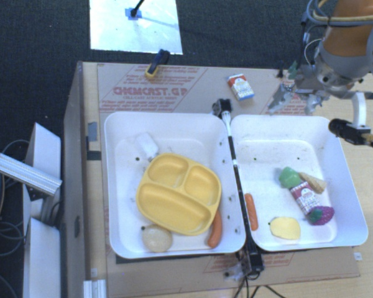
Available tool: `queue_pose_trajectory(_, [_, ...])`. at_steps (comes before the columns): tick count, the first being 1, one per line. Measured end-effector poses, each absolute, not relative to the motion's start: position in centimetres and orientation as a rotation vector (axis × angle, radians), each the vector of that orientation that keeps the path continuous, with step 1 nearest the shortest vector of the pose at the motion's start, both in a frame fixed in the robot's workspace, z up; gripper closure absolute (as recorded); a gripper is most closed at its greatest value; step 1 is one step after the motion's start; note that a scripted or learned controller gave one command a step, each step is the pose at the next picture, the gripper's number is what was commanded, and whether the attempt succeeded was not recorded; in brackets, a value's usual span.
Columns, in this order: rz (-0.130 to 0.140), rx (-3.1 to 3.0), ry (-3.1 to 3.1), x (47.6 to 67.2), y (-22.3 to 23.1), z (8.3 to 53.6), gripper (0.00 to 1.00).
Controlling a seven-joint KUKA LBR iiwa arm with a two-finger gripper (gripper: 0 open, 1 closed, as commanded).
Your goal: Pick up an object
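My gripper [296,100] hangs above the far rim of the right bin [336,143], open, with nothing between its fingers [278,98]. Below it in that bin lie a green piece [290,177], a beige cone [313,182], a red and white packet [306,198], a purple piece [323,215], a yellow lemon-like piece [285,228] and a small orange carrot [251,211]. All of them sit toward the near side, well apart from the gripper.
The left bin [121,166] holds a yellow divided plate [179,193], a white block [147,145], an orange carrot [216,230] and a beige round piece [156,238]. On the cardboard behind the bins lie a red and white box [240,86] and a yellow-black tool [156,64].
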State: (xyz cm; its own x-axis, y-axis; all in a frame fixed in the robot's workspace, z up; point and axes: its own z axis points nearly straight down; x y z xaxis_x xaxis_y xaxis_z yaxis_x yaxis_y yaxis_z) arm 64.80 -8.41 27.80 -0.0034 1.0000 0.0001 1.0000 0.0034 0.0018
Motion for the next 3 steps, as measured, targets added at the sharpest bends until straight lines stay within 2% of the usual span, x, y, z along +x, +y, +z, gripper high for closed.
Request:
queue_pose_trajectory(1, [-0.001,2.221,2.223,60.3,-9.2,17.7,0.00])
queue_pose_trajectory(2, [-0.001,2.221,2.221,57.3,-14.6,12.0,0.00])
queue_pose_trajectory(3, [0.001,2.221,2.222,56.7,-13.6,8.4,0.00])
